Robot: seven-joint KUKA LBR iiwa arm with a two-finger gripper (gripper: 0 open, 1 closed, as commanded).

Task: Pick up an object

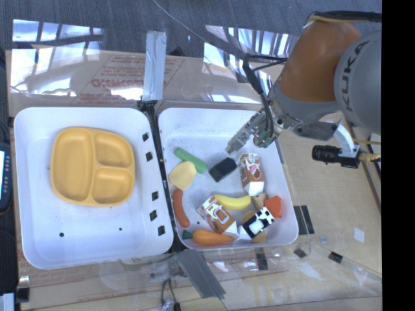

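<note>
Two shallow white bins sit side by side on the bench. The left bin (39,238) carries a yellow divided plate (93,166), lying flat toward its far-left part.

The right bin (194,123) holds a cluster of toy foods, mostly in its near half. A green piece (190,160) lies toward the left, with a pale yellow piece (182,175) just beside it on the near side. A red-orange sausage (179,208) lies along the left wall. A carrot (212,238) rests near the near wall. A brown-and-white carton (217,215) sits tilted just beyond the carrot, touching a banana (233,201). A second carton (251,172) lies toward the right wall. A black-and-white cow-patterned block (259,223) sits near the right near corner, with a red-orange piece (273,206) just beside it. A black block (222,168) lies near the middle of the bin, left of the second carton.

The arm reaches in from the right, orange band above the wrist. The gripper (238,142) hangs over the far-right part of the right bin, tilted down to the left, its tip just above and to the right of the black block. How far the tool is open cannot be told, and no object is seen lifted clear of the bin.
</note>
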